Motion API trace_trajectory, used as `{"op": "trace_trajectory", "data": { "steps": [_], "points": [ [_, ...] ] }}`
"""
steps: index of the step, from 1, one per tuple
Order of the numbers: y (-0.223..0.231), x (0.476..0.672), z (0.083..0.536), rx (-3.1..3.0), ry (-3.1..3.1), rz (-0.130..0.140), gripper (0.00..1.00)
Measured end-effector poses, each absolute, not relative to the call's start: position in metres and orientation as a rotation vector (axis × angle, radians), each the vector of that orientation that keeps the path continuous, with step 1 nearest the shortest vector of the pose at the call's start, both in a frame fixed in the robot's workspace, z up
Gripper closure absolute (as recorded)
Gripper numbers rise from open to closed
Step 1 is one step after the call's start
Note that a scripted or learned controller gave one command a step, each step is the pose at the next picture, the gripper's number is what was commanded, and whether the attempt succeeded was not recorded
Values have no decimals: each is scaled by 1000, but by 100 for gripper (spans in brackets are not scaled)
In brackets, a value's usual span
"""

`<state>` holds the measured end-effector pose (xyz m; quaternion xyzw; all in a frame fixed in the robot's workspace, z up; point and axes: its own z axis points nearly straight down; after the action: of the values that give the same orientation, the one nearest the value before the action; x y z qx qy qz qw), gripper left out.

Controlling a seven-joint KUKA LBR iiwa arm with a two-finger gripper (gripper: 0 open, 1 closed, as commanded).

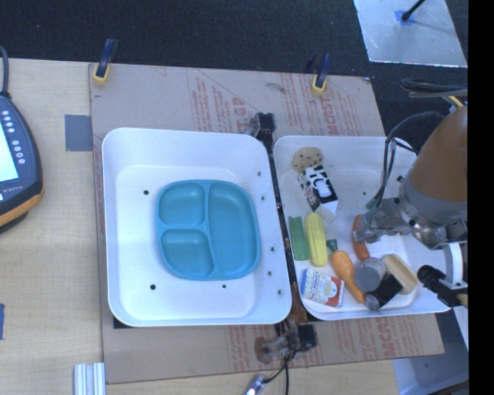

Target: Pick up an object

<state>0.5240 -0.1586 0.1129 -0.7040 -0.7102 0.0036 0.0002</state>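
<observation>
Arm's parked over the right bin [346, 151], and I can't tell the gripper [370, 230] state from this angle. Carrot [343, 267] sits just left and nearer the camera, corn [316, 239] further left. I'd drop straight onto 1 item, not between 2.

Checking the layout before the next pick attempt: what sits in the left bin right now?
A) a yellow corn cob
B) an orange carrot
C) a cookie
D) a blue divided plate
D: the blue divided plate lies alone in the middle of the left bin, while the corn cob, carrot and cookie all lie in the right bin.
</observation>
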Motion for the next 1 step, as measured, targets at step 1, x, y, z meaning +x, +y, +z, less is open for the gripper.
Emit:
{"op": "trace_trajectory", "data": {
  "steps": [1],
  "points": [
    [-159, 524, 113, -2212, -2231, 11, 0]
  ]
}}
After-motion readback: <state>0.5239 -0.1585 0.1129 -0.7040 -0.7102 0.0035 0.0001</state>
